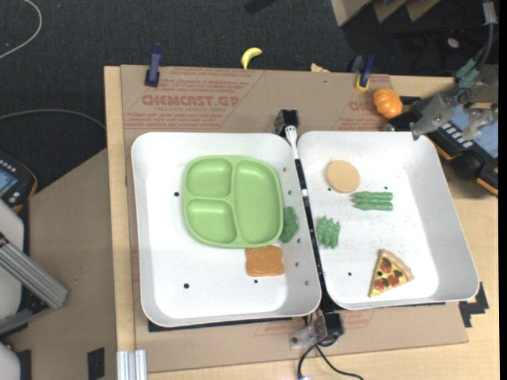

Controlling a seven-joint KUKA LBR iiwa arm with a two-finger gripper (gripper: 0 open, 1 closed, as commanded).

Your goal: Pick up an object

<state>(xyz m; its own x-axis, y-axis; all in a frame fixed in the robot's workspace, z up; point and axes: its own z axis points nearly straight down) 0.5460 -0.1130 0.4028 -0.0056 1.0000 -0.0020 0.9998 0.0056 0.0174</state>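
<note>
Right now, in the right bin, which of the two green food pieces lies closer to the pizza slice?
The leafy green piece near the divider between the bins. The pizza slice lies just below and right of it. The other, the long bean-like bundle, sits higher, beside the round cookie.

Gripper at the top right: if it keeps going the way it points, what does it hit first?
The gripper points left-down, so probably the right white bin's far rim or floor, then the round tan cookie. Depth is unclear.

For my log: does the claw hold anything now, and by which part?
Nothing is held. The claw is at the right bin's far corner, away from the food.
</note>
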